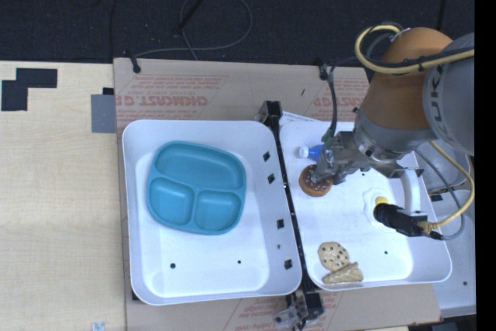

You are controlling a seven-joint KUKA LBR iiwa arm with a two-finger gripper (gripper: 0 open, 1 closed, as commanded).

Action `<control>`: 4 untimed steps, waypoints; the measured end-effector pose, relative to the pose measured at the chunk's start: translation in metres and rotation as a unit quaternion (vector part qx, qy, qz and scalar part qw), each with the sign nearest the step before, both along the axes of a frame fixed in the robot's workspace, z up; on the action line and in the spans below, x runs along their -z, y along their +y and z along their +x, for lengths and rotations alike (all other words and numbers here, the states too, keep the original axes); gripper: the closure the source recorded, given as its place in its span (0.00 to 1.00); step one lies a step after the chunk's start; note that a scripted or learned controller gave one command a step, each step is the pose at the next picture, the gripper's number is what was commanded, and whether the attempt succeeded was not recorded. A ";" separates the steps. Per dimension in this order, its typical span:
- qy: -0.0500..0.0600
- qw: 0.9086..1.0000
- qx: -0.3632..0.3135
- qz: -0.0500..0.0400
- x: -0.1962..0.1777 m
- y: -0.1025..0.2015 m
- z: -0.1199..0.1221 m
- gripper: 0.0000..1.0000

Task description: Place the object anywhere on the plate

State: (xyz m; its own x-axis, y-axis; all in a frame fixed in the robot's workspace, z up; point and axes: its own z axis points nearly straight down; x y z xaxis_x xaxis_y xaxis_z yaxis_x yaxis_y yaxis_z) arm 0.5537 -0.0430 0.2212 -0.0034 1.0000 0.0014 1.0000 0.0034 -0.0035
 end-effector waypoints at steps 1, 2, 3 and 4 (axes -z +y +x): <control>0.000 1.000 0.000 0.000 0.010 0.053 0.009 1.00; 0.000 1.000 -0.001 0.000 0.016 0.104 0.018 1.00; 0.000 1.000 0.000 0.000 0.016 0.151 0.036 1.00; -0.001 1.000 0.000 0.000 0.011 0.200 0.048 1.00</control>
